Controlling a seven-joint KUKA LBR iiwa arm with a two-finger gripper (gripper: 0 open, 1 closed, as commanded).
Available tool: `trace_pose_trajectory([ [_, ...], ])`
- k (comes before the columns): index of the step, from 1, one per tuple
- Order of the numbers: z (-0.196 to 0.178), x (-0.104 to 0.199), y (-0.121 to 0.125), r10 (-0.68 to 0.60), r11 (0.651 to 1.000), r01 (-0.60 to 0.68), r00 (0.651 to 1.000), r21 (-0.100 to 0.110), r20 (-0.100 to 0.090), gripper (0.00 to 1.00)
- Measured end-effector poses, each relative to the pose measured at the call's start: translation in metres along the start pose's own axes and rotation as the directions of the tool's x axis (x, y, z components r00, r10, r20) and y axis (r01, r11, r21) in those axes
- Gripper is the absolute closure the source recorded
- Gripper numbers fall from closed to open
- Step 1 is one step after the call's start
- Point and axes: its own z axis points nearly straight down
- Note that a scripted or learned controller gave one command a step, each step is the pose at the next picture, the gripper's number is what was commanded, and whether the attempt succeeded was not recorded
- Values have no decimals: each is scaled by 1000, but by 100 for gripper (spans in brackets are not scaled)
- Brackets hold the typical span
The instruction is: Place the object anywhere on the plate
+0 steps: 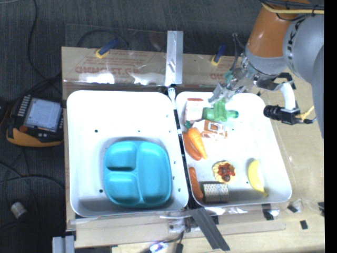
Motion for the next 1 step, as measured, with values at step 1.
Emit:
trace_pose_trajectory([
  [1,-9,0,0,-1,1000,1,1000,1,2,100],
])
